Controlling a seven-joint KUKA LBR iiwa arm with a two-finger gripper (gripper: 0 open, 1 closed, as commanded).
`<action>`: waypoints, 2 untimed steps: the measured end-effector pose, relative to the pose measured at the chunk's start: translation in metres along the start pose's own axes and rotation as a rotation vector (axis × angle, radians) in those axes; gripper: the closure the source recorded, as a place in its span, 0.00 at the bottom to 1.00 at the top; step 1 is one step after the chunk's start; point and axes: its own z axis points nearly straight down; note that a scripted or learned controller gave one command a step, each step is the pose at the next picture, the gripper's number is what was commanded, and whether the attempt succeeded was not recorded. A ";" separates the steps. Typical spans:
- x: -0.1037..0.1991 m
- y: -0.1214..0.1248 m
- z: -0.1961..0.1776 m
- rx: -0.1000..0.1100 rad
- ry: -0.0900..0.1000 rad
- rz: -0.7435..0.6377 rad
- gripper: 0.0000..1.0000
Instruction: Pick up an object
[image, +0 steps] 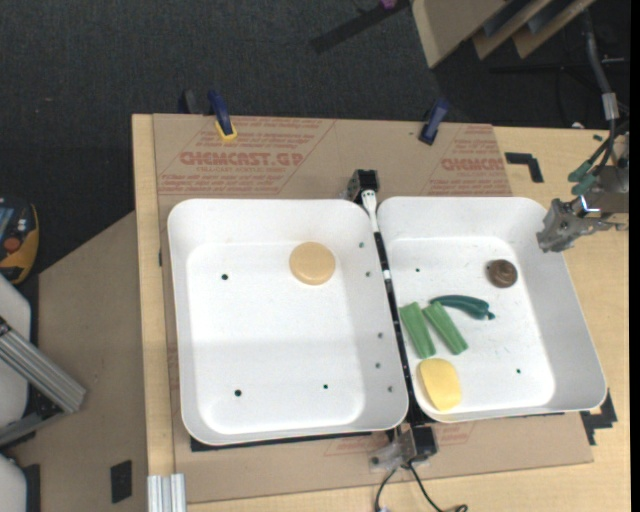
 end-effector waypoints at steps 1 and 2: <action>-0.007 -0.033 0.033 0.014 0.002 0.014 1.00; -0.007 -0.030 0.021 0.006 -0.001 0.012 1.00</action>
